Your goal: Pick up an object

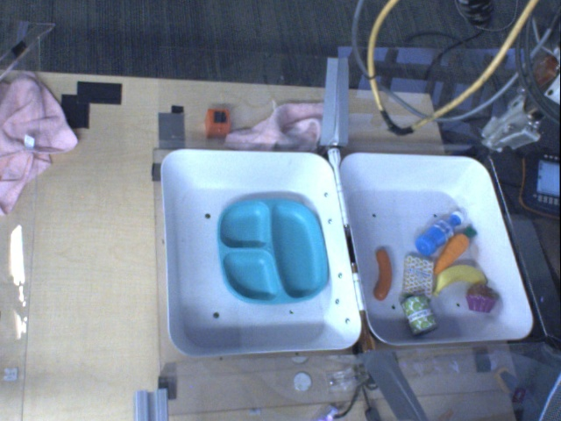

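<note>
Sausage [382, 274] looks the easiest pick: it lies alone on the floor of the right bin [399, 182], near the bin's left wall and apart from the other toys. Its long axis runs almost straight up and down the view, so a grip across its narrow middle, closing left to right, would suit it. It is probably a light, stiff plastic piece, smooth enough to slip if caught near a rounded end.

Just to its right the clutter starts: a patterned packet [418, 274], a small green can [421, 314] near the bin's lower edge, a yellow banana [459, 277], an orange carrot [450, 251] slanting up to the right, a blue bottle [437, 234] slanting the same way, and a purple piece [481, 299], possibly a cupcake, though it is too small to be sure. These sit touching or nearly so, which makes a clean hold harder.

The left bin [188, 261] holds a blue divided tray [272, 248]. Pink cloths [280, 128] lie on the bench [79, 261] beyond the bins. I cannot tell how the fingers stand.
</note>
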Available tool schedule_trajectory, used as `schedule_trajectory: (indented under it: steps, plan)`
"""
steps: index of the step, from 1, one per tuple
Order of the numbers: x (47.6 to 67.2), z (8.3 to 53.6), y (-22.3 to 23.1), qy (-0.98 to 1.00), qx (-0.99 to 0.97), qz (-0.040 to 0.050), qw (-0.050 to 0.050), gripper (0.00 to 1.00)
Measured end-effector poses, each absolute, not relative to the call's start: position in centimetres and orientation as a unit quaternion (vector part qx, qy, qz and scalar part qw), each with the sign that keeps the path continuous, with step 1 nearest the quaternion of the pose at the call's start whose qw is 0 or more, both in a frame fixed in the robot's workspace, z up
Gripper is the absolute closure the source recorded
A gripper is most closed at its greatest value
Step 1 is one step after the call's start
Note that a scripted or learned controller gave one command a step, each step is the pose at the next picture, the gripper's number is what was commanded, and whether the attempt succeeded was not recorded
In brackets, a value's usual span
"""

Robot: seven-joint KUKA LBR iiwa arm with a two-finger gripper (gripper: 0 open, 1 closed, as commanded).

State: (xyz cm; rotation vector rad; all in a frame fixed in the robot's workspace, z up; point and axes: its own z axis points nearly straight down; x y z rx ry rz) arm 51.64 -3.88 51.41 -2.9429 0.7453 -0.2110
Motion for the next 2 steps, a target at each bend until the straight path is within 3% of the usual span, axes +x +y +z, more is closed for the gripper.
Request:
schedule_trajectory:
  steps: [2]
  plan:
    - [52.1, 53.8, -3.5, 0.245, -0.964, -0.0803, 0.058, 1.0]
